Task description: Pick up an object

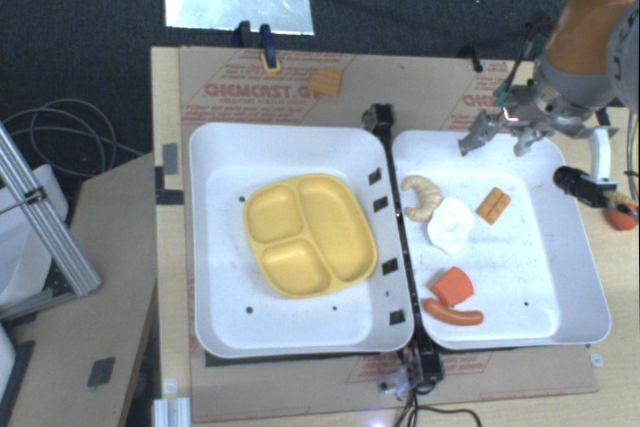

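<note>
Hovering above the right bin's far rim, the gripper is seen spread open, nothing held; the waffle piece lies nearest, apart from neighbours; a centred vertical descent is advised.

The bench is pale tan, with a sheet of brown cardboard printed in red lettering spread over its middle. Two shallow white bins rest side by side on the cardboard: the left bin and the right bin, their inner edges touching along a row of black clips. A blue and yellow clamp grips the cardboard at the bench's far edge. A small tan patch lies on the cardboard near that edge, behind the left bin.
</note>
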Motion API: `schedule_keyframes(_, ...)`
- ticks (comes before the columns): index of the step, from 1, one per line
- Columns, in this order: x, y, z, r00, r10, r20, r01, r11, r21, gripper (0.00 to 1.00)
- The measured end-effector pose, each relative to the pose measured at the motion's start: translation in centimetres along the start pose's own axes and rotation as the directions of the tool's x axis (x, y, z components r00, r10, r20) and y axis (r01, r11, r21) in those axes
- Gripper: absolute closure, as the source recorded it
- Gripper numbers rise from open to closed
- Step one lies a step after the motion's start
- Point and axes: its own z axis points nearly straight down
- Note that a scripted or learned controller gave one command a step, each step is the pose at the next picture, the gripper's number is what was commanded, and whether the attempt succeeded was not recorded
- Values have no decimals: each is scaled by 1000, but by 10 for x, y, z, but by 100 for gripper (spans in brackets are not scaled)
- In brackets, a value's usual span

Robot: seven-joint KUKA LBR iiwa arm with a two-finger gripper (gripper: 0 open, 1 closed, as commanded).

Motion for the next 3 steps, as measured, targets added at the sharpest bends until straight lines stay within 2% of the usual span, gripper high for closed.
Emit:
schedule_keyframes(1,-23,-93,105,1000,7,-3,-7,1000,14,0)
schedule_keyframes(2,-5,-164,5,1000,4,-1,-4,1000,2,0)
schedule_keyframes(3,58,-160,15,1000,-4,-2,4,1000,1,0)
